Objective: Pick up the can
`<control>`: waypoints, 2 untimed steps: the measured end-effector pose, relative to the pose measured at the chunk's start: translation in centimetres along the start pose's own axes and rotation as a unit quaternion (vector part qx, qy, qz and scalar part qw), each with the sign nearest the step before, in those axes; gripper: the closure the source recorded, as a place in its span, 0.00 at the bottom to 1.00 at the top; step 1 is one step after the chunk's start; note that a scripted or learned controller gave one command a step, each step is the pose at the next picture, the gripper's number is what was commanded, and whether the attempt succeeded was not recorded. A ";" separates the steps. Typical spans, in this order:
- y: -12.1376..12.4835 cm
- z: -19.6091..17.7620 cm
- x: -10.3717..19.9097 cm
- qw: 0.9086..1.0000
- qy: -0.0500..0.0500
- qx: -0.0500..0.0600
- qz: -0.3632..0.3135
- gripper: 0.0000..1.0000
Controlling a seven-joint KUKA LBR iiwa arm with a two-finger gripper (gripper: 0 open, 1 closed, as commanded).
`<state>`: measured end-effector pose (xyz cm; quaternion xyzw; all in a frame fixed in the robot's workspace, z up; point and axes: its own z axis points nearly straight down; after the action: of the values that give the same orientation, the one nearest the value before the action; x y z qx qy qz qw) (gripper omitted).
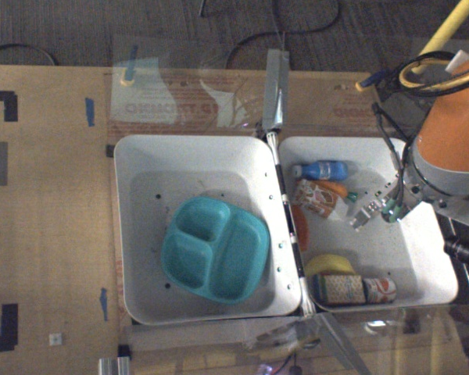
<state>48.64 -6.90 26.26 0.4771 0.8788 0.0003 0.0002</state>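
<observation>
The can (345, 289) lies on its side along the front wall of the right bin (430, 248), its patterned label facing up, and a red and white piece (381, 290) sits at its right end. My gripper (374, 212) hangs over the middle of the right bin, up and to the right of the can and well apart from it. It is open, with nothing between its fingers. The orange-banded arm (449, 143) comes in from the right edge.
In the right bin a blue bottle (324, 169) lies at the back, an orange pouch (319, 196) sits in front of it, and a yellow object (330, 265) touches the can's back side. A teal divided plate (215, 248) rests in the left bin (141, 209).
</observation>
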 end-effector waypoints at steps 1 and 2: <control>2.6 -3.0 3.7 0.996 -0.002 -0.002 -0.090 1.00; 1.0 -3.9 2.5 0.975 -0.003 -0.002 -0.221 1.00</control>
<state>48.10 -4.29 30.17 0.2712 0.9625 0.0006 0.0037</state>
